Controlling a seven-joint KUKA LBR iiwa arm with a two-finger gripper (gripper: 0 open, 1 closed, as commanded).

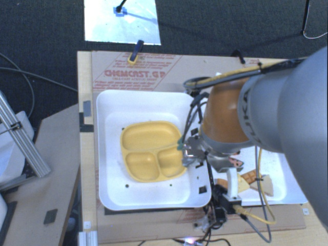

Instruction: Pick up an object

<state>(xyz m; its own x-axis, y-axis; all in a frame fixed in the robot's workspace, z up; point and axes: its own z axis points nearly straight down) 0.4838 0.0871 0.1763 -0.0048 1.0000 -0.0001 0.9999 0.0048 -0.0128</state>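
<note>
A yellow three-compartment tray (151, 150) is lying flat in the left white bin (110, 188), toward its right half. The gripper (188, 154) is being held low over the divide between the two bins, just beside the tray's right edge; whether it is open, closed or touching the tray cannot be told, since the wrist is covering it. The grey arm (287, 111) with its orange band (223, 114) is reaching in from the right, over the right white bin (292, 188), where tan pieces (253, 181) are lying. Both bins are being carried on a cardboard-covered table (138, 70).
</note>
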